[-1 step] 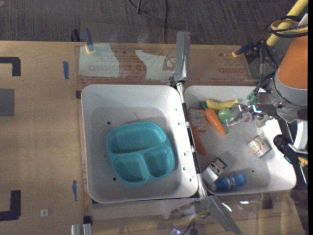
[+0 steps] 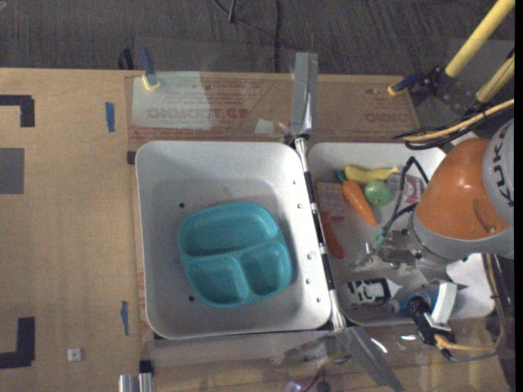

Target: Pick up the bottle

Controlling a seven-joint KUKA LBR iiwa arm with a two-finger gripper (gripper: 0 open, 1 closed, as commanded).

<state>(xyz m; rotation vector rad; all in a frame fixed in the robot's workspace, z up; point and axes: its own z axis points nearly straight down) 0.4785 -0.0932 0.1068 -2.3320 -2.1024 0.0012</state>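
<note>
In the right bin, near its middle, the gripper hangs low on the grey arm, whose orange band bulks above it to the right; metal parts of the head show around it, but whether it stands wide or closed cannot be told from this slant, and nothing is seen gripped. The bottle lies on its side on the bin floor at the near end, white with a dark label, just near-left of the gripper and apart from it. Further off, at the far end of the same bin: an orange carrot lying slantwise, a yellow banana beyond it, a small green ball just right of the carrot. A thin red strip lies along the bin's left wall. Left bin holds a teal divided tray, three compartments, well apart from the arm
</note>
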